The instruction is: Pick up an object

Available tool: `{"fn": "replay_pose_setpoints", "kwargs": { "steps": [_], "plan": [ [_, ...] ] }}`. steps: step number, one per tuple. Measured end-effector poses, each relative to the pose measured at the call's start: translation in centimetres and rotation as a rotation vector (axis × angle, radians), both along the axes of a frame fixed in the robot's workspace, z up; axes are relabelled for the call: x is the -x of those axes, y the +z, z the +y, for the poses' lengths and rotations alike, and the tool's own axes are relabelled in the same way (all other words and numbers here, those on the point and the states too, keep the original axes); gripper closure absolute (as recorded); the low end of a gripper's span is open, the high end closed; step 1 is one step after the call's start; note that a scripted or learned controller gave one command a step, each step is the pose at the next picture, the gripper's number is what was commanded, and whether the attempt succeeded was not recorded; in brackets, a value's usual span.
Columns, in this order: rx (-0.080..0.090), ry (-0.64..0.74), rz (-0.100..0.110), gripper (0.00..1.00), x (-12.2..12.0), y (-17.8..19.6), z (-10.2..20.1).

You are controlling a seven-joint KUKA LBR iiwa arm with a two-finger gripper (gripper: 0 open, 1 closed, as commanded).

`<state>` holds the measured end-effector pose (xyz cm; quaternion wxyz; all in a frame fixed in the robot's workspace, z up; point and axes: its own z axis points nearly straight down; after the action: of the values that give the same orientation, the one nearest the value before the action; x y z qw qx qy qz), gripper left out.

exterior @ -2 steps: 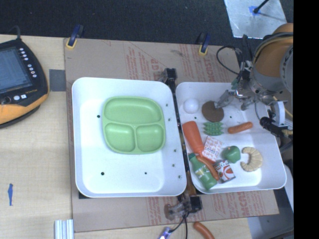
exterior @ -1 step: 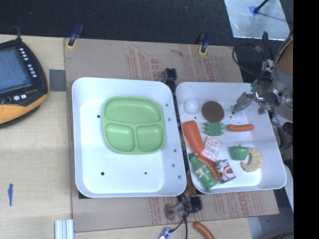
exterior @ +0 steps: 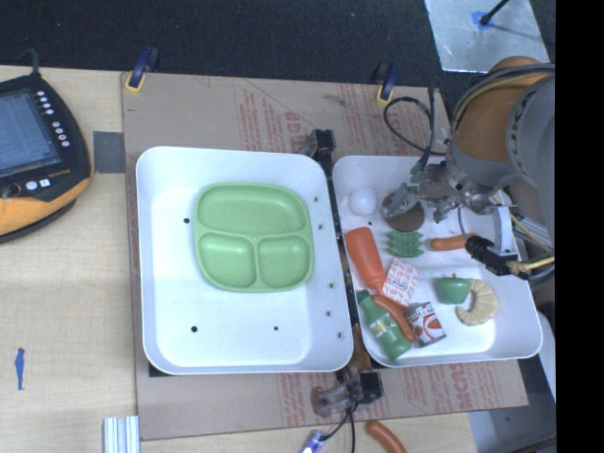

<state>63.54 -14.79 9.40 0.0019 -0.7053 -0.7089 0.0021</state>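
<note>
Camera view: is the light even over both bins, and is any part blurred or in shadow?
Camera view: soft, even light; the left bin and green plate look sharp; the arm shades the right bin's upper corner, where the hand is murky.

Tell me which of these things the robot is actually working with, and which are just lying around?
Part of the job:
gripper
right bin
white ball
brown disc
sausage
small carrot
croissant
green bottle

Just lying about:
left bin
green tray
handheld controller
blue clamps
</note>
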Motion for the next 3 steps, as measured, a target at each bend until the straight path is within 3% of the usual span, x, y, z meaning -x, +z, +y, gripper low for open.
{"fn": "replay_pose_setpoints", "kwargs": {
  "steps": [1, 2, 3],
  "plan": [
    [0.001, 0.002, -0.001, 1.0, -0.1, 1.2, -0.1],
    [0.0, -0.003, -0.003, 1.0, 12.2, 6.5, -5.8],
    [0.0, -0.001, -0.002, 0.0, 12.2, 6.5, -5.7]
  ]
}}
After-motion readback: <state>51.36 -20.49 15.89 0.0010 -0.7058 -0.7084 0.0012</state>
